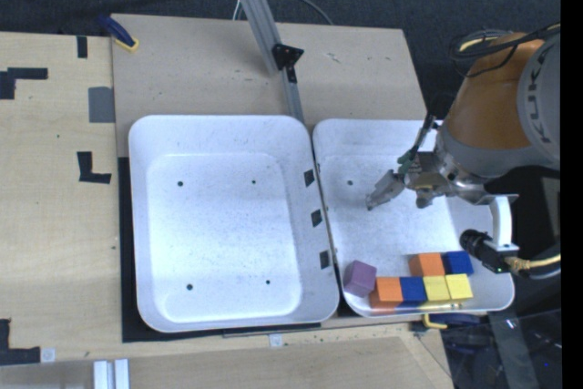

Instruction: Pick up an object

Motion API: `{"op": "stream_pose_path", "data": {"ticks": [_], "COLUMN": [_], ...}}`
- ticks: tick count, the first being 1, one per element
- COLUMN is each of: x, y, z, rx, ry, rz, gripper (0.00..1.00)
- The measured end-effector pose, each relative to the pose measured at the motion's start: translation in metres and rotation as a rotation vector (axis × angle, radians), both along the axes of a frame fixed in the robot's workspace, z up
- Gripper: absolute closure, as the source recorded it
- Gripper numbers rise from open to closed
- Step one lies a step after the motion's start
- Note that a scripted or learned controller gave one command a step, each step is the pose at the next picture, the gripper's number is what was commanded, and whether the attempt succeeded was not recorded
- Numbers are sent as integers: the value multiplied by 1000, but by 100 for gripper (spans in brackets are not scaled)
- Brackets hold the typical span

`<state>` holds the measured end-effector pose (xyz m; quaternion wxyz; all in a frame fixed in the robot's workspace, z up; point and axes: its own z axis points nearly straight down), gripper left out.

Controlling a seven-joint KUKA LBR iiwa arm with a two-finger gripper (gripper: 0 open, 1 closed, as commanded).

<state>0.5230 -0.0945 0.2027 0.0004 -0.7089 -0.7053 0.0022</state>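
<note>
Gripper [381,195] is hovering over the right bin [364,141], empty; whether it is spread or pressed together, cannot tell. Purple block [361,276] is lying below it near the bin's front edge, well apart, beside orange, blue, yellow blocks [428,280].

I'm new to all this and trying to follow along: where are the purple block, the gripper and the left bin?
purple block [361,276]: camera view, its top face.
gripper [383,193]: camera view, at its fingertips above the right bin.
left bin [137,196]: camera view, its left rim.
</note>
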Motion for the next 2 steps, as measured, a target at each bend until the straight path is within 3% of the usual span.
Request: {"op": "stream_pose_path", "data": {"ticks": [2], "x": [4], "y": [4], "z": [-114], "rx": [2], "ry": [1], "rz": [6], "gripper": [0]}}
